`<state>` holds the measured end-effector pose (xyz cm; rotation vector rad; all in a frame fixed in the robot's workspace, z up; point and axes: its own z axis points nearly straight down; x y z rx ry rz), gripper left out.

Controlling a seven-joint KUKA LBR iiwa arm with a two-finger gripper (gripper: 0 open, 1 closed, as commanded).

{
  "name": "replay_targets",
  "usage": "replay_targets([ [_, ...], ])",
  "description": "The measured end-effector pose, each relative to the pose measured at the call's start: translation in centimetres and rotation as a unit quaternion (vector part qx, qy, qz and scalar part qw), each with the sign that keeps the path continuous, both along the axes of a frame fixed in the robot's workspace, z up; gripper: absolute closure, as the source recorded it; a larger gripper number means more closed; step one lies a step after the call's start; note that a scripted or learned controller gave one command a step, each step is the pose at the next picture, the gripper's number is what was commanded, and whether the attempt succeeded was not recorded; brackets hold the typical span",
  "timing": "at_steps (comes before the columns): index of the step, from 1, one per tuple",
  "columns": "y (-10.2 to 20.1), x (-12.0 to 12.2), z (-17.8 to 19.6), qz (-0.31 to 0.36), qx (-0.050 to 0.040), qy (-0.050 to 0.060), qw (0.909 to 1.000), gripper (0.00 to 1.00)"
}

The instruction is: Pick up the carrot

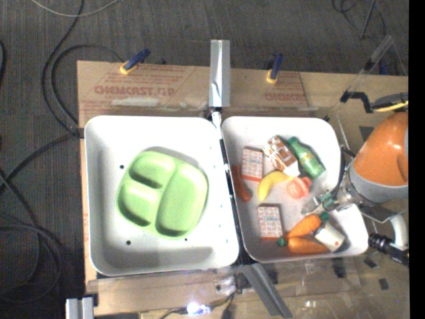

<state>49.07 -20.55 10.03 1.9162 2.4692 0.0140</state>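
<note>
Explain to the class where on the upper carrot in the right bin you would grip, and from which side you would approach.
Grip the upper carrot at its thick middle, coming straight down from above with the jaws across its width. It lies flat and slanted, green top toward the gripper, tapering toward its tip. A second carrot and a white block crowd its lower side, so a side approach probably would not fit.

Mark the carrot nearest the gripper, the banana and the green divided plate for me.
carrot (305, 226): camera view, middle of its orange body, right bin.
banana (271, 183): camera view, middle of its yellow curve, right bin.
green divided plate (163, 193): camera view, ridge between its compartments, left bin.
</note>
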Motion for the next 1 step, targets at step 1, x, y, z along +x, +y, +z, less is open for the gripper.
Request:
replay_targets([
  [1,8.83,-0.67,9.08,-0.059,0.0022,0.010,0.9982,1.00],
])
